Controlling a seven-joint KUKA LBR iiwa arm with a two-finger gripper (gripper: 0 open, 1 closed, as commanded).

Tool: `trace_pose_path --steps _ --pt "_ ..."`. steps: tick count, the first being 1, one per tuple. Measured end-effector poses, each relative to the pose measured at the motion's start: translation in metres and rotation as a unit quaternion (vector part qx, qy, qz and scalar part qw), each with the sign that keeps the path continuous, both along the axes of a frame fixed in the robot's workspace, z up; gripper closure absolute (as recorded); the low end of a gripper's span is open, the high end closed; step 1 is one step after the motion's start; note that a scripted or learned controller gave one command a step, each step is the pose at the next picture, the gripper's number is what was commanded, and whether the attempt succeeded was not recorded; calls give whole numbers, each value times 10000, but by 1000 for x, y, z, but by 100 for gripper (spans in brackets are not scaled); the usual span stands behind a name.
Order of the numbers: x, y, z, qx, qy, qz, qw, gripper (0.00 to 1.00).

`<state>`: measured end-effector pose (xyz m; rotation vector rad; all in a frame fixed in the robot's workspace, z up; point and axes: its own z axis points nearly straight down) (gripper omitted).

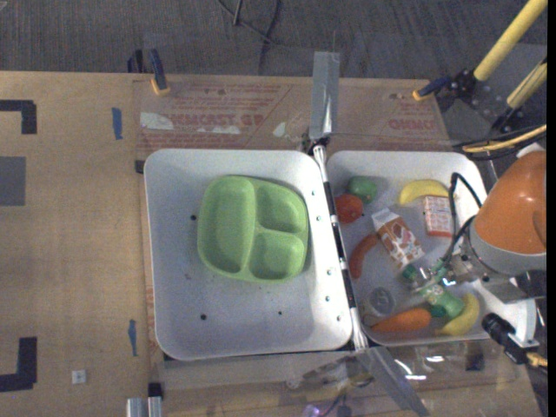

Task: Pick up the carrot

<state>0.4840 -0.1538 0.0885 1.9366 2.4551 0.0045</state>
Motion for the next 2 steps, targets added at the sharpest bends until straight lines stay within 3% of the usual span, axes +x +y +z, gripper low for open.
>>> trace_pose_path --steps 1,2 --pt "0 34 0 23 -21 -2129 9771 100" --pt "108 40 -1 52 15 -3559 9345 100"
